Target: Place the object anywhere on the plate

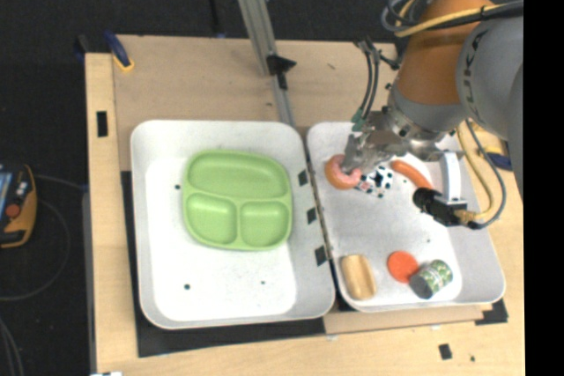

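A green three-compartment plate [238,199] lies in the left white bin [159,277]. In the right bin [476,277], near its upper left corner, a pink ring-shaped donut [339,174] lies on the floor. My gripper [356,165] comes down from the grey and orange arm right over the donut, its fingers touching or just above the donut's right side. A small white object with black spots [379,180] sits just right of the gripper.
The right bin also holds an orange carrot-like piece [411,172], a tan bread roll [357,276], an orange-red round piece [402,265] and a green can [432,277]. A metal post [256,13] rises behind the bins. Black cable connector [436,207] hangs off the arm.
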You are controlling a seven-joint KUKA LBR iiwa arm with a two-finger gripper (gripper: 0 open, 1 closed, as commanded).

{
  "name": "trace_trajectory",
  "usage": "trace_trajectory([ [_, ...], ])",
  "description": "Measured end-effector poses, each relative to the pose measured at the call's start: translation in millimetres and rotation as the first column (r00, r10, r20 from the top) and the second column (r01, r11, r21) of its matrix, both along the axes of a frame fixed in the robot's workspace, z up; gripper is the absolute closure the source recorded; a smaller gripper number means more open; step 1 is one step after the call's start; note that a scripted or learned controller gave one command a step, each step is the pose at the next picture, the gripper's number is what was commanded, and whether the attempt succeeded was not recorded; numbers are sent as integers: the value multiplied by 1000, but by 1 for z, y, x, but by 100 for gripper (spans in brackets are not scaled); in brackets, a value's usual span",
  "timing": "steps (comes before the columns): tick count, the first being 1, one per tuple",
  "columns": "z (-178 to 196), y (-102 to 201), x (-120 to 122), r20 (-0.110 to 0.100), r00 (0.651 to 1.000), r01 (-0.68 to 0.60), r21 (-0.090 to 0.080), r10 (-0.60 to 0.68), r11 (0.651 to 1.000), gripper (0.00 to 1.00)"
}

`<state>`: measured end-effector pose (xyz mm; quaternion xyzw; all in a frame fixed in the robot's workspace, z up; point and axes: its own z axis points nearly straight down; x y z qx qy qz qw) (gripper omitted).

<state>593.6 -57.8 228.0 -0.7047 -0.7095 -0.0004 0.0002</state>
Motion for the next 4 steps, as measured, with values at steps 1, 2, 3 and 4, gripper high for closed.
trace_trajectory([
  [1,-7,52,10,1,1000,0,0,0,1000,100],
  [2,-1,106,29,2,1000,-1,1,1,1000,100],
  [3,17,160,38,3,1000,-2,1,2,1000,100],
  [4,15,156,37,0,1000,3,-1,-3,1000,0],
])
